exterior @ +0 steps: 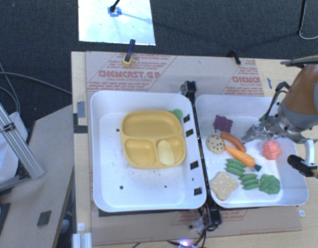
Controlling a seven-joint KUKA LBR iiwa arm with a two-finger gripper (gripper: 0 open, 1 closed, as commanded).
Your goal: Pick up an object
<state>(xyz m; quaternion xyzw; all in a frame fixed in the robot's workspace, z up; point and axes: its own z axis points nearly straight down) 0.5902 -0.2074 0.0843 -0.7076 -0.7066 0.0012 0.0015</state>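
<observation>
The lumpy pink toy food piece (271,149) lies at six o'clock beneath my gripper (272,133); finger state unclear; I should descend straight.

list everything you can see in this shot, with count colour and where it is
left bin: 1, white, left half of bench
right bin: 1, white, right half of bench
divided tray: 1, yellow, middle of left bin
pale piece: 1, light yellow, tray's lower right compartment
green item: 1, green, peeking out past the tray's top right corner
purple item: 1, purple, top of right bin
cookie: 1, tan with dark dots, left side of right bin
sausage: 1, red-orange, right of cookie
carrot: 1, orange, below sausage
pea pods: 2, green, lower middle of right bin
bread slice: 1, beige, lower left of right bin
broccoli: 1, green, lower right of right bin
pink item: 1, pink, right side of right bin
arm: 1, grey and orange, over right bin
</observation>
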